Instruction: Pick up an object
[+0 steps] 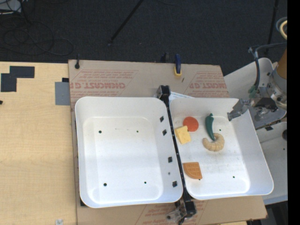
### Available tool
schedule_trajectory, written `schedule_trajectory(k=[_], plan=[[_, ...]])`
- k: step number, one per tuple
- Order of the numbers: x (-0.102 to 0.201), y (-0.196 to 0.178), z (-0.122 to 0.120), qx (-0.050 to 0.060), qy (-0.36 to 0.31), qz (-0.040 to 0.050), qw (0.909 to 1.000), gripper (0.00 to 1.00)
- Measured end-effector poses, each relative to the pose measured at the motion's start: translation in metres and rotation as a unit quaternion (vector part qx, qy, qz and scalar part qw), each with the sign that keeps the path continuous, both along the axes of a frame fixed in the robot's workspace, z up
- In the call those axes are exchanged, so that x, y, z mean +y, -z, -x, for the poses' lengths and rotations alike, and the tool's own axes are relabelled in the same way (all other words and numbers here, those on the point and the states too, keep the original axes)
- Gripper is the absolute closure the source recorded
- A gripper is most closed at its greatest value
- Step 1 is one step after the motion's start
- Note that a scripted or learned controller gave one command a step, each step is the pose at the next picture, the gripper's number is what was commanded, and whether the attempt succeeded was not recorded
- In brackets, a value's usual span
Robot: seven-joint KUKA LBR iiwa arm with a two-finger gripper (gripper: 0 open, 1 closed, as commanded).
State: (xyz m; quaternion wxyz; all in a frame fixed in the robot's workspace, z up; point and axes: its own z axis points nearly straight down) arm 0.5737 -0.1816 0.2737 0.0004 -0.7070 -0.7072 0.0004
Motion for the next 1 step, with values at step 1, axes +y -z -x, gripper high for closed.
schedule_trajectory(k=[1], plan=[[0.0313,0.0941,0.0402,0.006,0.001,-0.0026,1.0000,0.00]])
